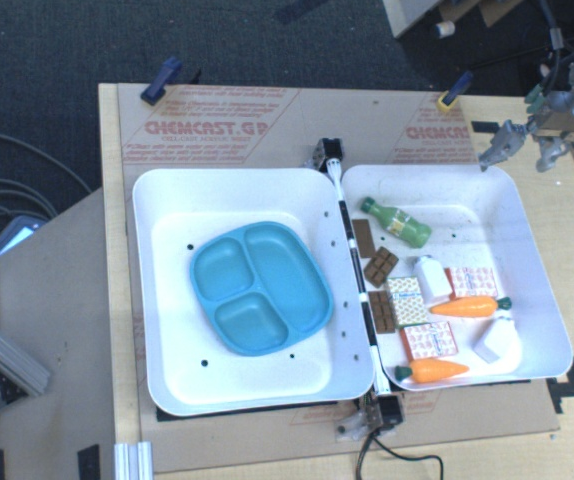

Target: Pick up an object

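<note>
From the overhead camera I see the gripper [520, 150] at the upper right, hanging over the far right corner of the right bin [537, 268], just past its rim. Its two fingers [494, 148] point down and stand apart, with nothing between them.

The things to pick from all lie in the right bin. A green bottle [397, 221] lies on its side near the far end, well apart from the gripper. Nearer the divider I make out brown chocolate bars [379, 266], one along the left wall, one tilted beside it and a third lower down. A small white carton [432, 278] sits in the middle, touching a patterned box [408, 299] on its left and a red-printed box [474, 281] on its right. An orange carrot [467, 307] lies across just below those. Another red-printed box [430, 342] rests nearer the front, with a second carrot [435, 371] at the front rim. A white bottle [497, 340] lies tilted by the right front corner.

In the left bin [162, 268] a blue divided plate [259, 286] with three compartments lies flat near the middle.

Both bins sit on a brown board [217, 123] with red lettering, held by a blue clamp [162, 79] at the far left corner.
</note>
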Controlling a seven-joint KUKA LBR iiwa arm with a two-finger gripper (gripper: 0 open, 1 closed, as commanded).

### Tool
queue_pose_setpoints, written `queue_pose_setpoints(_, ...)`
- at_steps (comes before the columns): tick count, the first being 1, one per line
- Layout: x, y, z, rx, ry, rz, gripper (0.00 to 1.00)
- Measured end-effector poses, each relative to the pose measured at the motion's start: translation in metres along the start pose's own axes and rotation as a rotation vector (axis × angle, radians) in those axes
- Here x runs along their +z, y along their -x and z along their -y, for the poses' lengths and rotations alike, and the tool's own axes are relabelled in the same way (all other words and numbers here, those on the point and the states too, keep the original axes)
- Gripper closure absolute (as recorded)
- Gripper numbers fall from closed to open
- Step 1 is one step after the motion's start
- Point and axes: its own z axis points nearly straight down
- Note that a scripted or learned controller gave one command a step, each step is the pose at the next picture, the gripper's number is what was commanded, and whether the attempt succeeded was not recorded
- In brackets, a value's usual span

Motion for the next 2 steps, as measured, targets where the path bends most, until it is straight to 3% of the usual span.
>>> queue_pose_setpoints(1,0.092,-0.069,0.039,-0.001,0.000,0.000,0.00)
queue_pose_setpoints(2,0.177,-0.100,0.010,0.000,-0.002,-0.001,0.00)
